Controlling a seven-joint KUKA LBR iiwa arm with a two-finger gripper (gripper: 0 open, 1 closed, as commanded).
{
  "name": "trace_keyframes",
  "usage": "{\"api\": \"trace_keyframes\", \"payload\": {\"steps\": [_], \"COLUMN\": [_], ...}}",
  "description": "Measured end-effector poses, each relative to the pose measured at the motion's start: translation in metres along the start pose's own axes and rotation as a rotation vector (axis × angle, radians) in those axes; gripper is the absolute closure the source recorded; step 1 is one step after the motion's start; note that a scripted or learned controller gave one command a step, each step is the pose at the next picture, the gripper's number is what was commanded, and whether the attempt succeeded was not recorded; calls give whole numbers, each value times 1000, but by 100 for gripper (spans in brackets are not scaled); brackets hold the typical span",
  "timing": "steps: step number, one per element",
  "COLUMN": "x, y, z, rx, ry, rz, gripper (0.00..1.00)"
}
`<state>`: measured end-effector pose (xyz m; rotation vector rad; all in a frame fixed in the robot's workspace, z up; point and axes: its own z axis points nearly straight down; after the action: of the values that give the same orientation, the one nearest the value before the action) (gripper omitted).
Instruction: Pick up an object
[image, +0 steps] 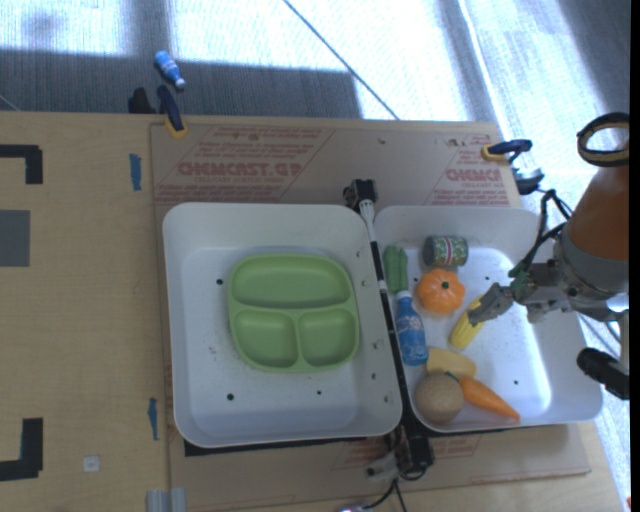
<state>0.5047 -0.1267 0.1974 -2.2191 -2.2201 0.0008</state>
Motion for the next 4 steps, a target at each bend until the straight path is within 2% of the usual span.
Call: {"api": "trace_keyframes", "payload": {"steps": [1,2,3,4], "x": [27,27,27,24], "y": [24,25,24,-23], "z": [109,99,99,110], "rx": [-10,-12,-12,-12], "ry": [-8,-7,-7,-7], "rz": [4,4,4,3], "gripper": [0,100,0,0]}}
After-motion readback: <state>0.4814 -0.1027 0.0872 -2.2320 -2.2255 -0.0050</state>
